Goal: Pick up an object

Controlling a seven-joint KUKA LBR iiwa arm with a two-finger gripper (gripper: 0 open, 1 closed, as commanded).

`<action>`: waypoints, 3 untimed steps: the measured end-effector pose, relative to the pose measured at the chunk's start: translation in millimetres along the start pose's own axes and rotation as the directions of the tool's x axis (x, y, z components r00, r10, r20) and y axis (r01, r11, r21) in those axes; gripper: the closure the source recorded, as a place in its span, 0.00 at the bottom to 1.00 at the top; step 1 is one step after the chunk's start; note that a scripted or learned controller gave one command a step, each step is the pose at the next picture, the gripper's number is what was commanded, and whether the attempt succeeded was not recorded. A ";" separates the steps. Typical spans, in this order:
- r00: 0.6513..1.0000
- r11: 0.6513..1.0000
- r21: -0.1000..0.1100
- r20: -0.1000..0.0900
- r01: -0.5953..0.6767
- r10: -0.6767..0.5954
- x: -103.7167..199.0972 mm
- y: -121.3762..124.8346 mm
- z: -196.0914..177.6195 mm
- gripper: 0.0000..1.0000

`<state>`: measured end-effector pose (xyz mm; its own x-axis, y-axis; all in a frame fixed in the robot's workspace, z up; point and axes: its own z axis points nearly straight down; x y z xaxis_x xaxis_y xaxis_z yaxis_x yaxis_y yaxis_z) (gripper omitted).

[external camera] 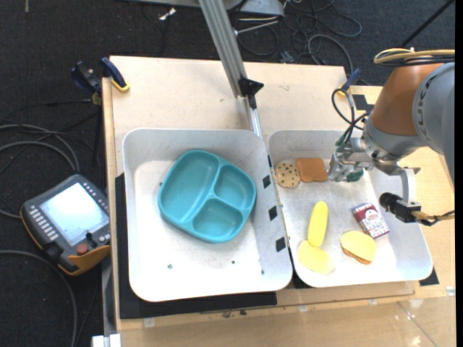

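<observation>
We see the arm (412,107) reaching in over the right bin (419,266), while the left bin (137,266) holds a teal divided plate (208,195) that sits well apart from the action. The gripper (346,166) hangs low at the upper part of the right bin, just beside the toy toast slice (312,169); we cannot tell whether it touches the toast. We cannot tell how its jaws stand, since the wrist hides them from this slant, and nothing visibly sits between them.

We judge the pick as not yet done: every candidate lies on the bin floor. Besides the toast, there is a yellow banana-like piece (317,223) near the middle, a yellow round piece (315,257) touching its lower end, a toy sandwich (359,246) to the right, a small red-and-white carton (370,220) just above it, and a chocolate-chip cookie (287,173) beside the toast. Closing on something and lifting it remain, and the toast looks the likeliest target.

The carton carries printing, but it is too small for us to read. The teach pendant (69,223) on the floor has a lit screen with no legible text.
</observation>
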<state>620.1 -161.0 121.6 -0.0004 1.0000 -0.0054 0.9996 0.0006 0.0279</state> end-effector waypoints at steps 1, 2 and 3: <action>1.000 1.000 0.024 -0.004 0.002 -0.002 1.9 -2.9 -44.8 1.00; 1.000 1.000 0.022 -0.004 0.002 -0.002 0.1 -0.4 -87.9 1.00; 1.000 1.000 0.020 -0.003 0.003 -0.003 -0.2 2.8 -141.8 1.00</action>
<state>618.9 -160.5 263.3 -0.0031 1.0000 -0.0024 1.0000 0.0031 0.0077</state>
